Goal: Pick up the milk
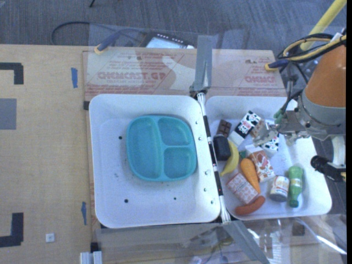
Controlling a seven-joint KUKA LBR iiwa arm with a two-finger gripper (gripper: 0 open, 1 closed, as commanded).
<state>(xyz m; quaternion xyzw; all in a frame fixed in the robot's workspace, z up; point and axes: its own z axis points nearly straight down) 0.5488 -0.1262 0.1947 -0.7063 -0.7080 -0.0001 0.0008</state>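
The gripper [268,132] is hovering in the right bin [322,202], between two cow-patterned milk cartons: one [248,124] at its upper left, one [270,144] just below. I cannot tell its finger state. A banana [232,158], a carrot [249,175] and a can [279,187] are crowding nearby.

The pale wooden surface [44,164] carries two shallow white bins side by side, touching along their inner rims. The left bin [104,197] sits near the middle; the right bin [322,202] lies at 3 o'clock. Sheets of cardboard [137,73] lie flat at 12 o'clock, tucked under both bins' far edges. Black corner marks and blue tape strips [74,77] dot the surface toward 9 o'clock.
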